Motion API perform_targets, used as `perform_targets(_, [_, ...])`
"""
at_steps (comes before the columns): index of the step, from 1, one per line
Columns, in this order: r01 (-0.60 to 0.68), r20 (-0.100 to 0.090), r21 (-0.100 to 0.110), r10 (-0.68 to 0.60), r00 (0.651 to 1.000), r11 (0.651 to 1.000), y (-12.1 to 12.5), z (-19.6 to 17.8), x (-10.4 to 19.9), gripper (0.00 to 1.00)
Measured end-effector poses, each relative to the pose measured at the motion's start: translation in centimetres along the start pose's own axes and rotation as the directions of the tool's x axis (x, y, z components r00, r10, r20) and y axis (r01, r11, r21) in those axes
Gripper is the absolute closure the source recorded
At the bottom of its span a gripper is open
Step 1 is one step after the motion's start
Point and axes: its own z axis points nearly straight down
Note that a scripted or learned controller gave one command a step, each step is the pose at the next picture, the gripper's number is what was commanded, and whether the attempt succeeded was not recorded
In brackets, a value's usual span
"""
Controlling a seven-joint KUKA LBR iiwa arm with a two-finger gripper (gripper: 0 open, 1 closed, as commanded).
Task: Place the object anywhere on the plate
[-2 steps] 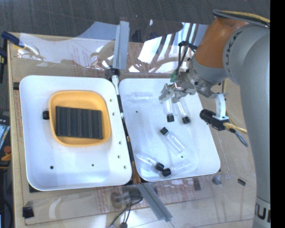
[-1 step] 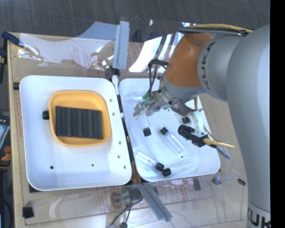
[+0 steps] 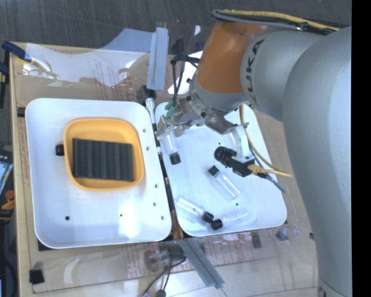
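A yellow plate point(image 3: 103, 130) with a dark ribbed insert point(image 3: 104, 158) lies in the left bin point(image 3: 80, 218). Several clear vials with black caps lie in the right bin point(image 3: 266, 206). One vial point(image 3: 167, 143) sits at that bin's left wall, cap toward the front, directly under my gripper point(image 3: 170, 121). The gripper hangs low over the bin's back left corner, right of the plate. The wrist hides whether the vial is held or just lying there. Other vials point(image 3: 226, 182) point(image 3: 191, 206) point(image 3: 235, 217) lie toward the front.
A black plug point(image 3: 227, 158) with a yellow cable point(image 3: 269, 169) hangs from the arm over the right bin. A small black piece point(image 3: 59, 149) sits left of the plate. A grey bar point(image 3: 157, 57) stands behind the bins' divide.
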Motion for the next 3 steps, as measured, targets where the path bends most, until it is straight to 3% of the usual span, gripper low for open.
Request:
perform_targets(1, [-0.001,0.000,0.000,0.001,1.000,1.000,0.0,0.0,0.0,0.00])
perform_targets(2, [0.019,0.000,0.003,-0.019,1.000,1.000,0.9,1.6,5.0,0.00])
perform_targets(3, [0.088,0.000,-0.001,-0.088,0.996,0.996,0.8,-0.6,10.5,0.00])
